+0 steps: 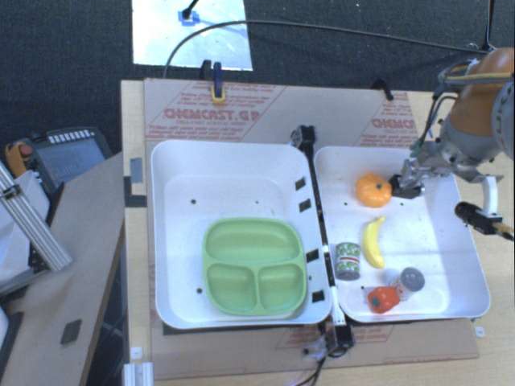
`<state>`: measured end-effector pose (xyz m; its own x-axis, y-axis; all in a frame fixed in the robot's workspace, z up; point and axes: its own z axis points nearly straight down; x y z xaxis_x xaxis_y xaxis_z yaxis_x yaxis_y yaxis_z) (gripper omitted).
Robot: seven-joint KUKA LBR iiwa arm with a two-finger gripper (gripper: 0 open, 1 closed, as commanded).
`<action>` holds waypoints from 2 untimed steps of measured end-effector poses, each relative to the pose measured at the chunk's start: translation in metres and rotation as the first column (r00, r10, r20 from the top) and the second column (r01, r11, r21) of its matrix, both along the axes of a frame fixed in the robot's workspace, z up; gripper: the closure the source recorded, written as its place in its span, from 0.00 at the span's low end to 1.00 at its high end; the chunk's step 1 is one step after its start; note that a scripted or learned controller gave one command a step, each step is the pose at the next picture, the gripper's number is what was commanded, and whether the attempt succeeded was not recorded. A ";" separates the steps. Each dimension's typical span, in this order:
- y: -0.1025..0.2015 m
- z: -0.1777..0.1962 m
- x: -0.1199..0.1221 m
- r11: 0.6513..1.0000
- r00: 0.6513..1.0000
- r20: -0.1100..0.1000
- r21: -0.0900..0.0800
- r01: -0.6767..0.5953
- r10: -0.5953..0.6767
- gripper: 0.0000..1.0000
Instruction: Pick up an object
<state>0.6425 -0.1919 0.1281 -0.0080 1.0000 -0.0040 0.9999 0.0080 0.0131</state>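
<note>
From the overhead camera, my arm enters at the upper right of the frame, grey with the orange band just above the wrist. My end effector hangs low over the upper part of the right bin, just to the right of the orange. Its tip looks close to that fruit, perhaps touching it, but I cannot tell whether it is open or closed, and nothing shows clearly held in it.

The right bin holds all the loose things. The orange sits in the bin's upper left part. Below it, near the middle, lies a banana, running roughly top to bottom. Just left of the banana's lower end stands a small can, close to the divide between the bins. Toward the bin's lower edge lies a red object, and just beside it, up and right, a grey round thing; whether they touch is unclear.

The left bin carries a green tray with three compartments, set in its lower right part. Both bins rest on a brown board on the tabletop.
</note>
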 end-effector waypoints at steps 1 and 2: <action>0.001 0.049 -0.007 1.000 1.000 -0.008 0.003 0.003 -0.003 1.00; 0.001 0.100 -0.006 1.000 1.000 -0.006 0.002 0.002 -0.002 1.00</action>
